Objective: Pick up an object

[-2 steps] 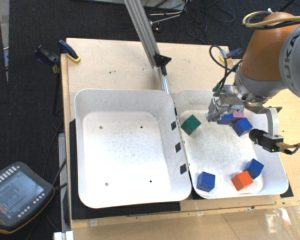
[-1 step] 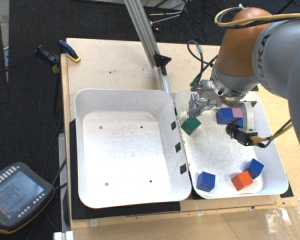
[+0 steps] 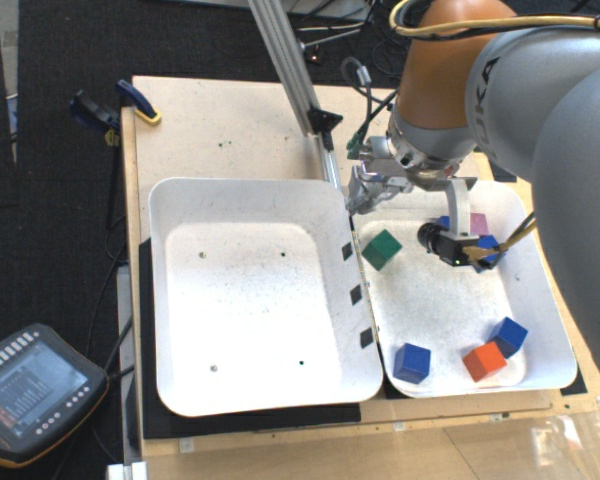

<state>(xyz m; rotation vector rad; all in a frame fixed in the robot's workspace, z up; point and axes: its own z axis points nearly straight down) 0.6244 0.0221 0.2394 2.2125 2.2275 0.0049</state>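
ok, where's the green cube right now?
The small green cube lies in the right white bin, near its upper left corner, just below the gripper.

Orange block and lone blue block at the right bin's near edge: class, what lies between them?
Bare white bin floor separates the orange block from the blue block, in the camera view.

Your arm point(image 3: 540, 78) cut off at the right and top edges, a pink block point(image 3: 477, 225) half hidden behind the wrist hardware, the pendant point(image 3: 30, 393) clipped at lower left, gripper point(image 3: 365, 200) fingers too blurred to read
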